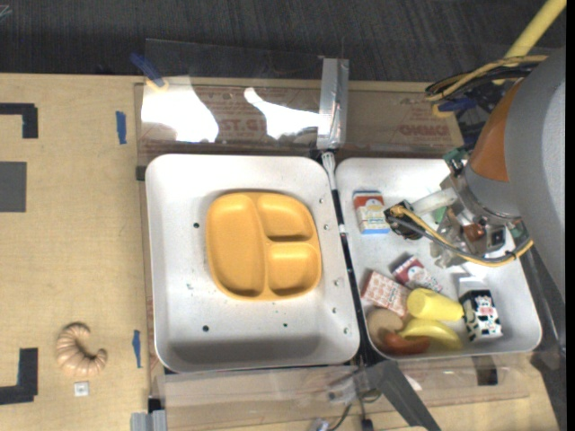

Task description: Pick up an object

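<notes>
Camera view finds the arm [530,142] hanging over the right bin [530,330], its gripper [460,232] lowered toward that bin's middle among cables; how its jaws stand I cannot tell. I judge this the approach step, with no object seen held. Candidates crowd the bin's near edge: a yellow cup [433,305], a banana [429,332], a black-and-white box [482,314]. A small carton [369,212] lies near the far left corner. Next, descent must centre on 1 item. The left bin [180,330] carries an orange divided tray [263,243].

bench [63,241] — two bins [171,187], croissant [81,348]
</notes>
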